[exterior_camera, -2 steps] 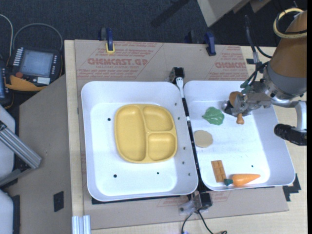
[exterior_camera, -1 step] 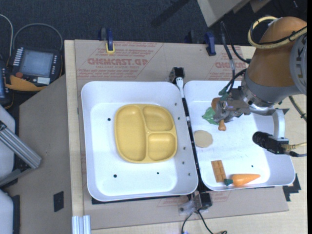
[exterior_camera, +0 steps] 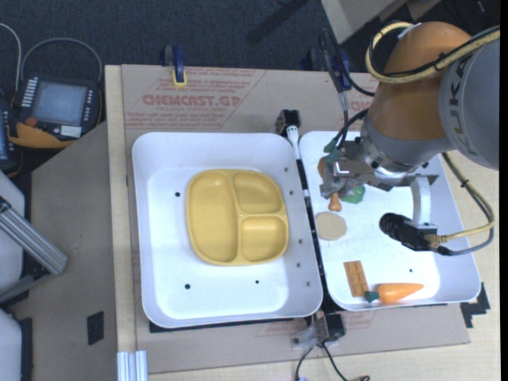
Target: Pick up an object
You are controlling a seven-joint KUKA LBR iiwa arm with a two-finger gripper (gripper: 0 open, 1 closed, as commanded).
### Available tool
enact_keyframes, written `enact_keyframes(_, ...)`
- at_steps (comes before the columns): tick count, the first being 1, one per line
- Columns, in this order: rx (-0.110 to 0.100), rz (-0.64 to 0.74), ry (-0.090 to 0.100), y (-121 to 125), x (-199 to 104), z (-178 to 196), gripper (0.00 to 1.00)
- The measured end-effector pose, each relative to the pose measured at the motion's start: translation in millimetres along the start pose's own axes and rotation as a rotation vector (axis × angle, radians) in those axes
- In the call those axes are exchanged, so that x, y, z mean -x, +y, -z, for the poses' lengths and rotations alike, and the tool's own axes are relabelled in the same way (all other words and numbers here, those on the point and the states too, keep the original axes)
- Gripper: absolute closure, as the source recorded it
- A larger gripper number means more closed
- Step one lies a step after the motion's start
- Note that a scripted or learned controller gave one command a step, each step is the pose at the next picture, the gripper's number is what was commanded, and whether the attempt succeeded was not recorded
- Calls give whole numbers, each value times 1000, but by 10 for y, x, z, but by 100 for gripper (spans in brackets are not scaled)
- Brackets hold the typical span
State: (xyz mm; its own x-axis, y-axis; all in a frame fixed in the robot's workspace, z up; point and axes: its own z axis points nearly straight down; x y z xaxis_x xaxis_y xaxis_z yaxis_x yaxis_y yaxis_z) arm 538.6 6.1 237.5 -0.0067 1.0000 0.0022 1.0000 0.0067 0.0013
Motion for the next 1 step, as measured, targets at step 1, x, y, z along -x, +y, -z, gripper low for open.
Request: enact_keyframes(1, -5, -1, 0, -150, -581, -80, 100)
